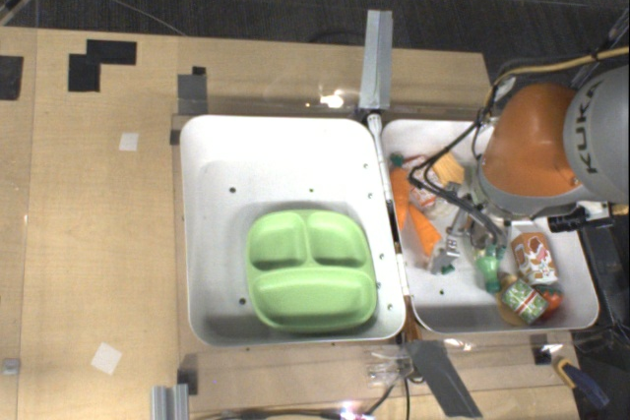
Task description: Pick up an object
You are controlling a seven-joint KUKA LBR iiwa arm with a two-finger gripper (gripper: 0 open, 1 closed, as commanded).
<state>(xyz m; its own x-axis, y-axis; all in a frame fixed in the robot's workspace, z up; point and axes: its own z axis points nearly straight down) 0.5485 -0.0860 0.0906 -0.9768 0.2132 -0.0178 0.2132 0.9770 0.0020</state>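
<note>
Grey arm [591, 138] reads "KUK"; its claw [455, 249], grip state unclear, hangs over the right bin [581, 310].

The only lettering that reads is on the arm [591, 138]: large dark capitals "KU" on its grey casing, cut off at the picture's edge, just above the tool [463, 246]. Beside the tool, a small carton [534, 259] and a can [524, 302] carry printed labels, but their text is too small and blurred to make out.
</note>
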